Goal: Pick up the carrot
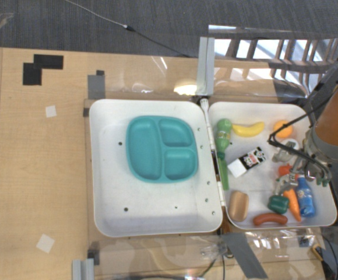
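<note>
Metal two-finger gripper (291, 177) low in the right white plastic bin (256, 159), directly above the small tapered orange carrot (292, 202); jaw opening cannot tell. Carrot lies beside a glossy blue bottle (306, 198) and a rounded green pepper (278, 203). Judgement: approach done, grasp and lift outstanding.

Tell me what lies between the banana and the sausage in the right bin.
In the camera view, a small black-and-white box lies between the banana and the sausage, on the right bin floor; the rest of that stretch is bare white.
</note>
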Robot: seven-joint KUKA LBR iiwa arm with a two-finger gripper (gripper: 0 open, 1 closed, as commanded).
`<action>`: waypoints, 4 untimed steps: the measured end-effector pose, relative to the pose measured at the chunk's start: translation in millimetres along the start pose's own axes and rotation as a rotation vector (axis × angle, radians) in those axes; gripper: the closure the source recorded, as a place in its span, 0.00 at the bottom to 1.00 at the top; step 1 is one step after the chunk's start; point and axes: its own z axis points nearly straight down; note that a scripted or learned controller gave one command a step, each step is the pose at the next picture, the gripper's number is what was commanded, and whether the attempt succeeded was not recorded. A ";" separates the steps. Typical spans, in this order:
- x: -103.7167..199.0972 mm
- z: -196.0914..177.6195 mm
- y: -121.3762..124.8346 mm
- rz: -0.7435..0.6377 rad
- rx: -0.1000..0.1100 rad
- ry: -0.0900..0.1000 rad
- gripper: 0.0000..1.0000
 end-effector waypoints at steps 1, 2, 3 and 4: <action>43.8 17.7 16.5 0.134 -0.003 -0.015 0.00; 54.8 17.7 67.4 0.140 -0.002 -0.013 0.00; 51.3 5.4 68.8 0.134 -0.004 -0.024 1.00; -8.1 -207.1 49.5 0.180 -0.002 -0.015 1.00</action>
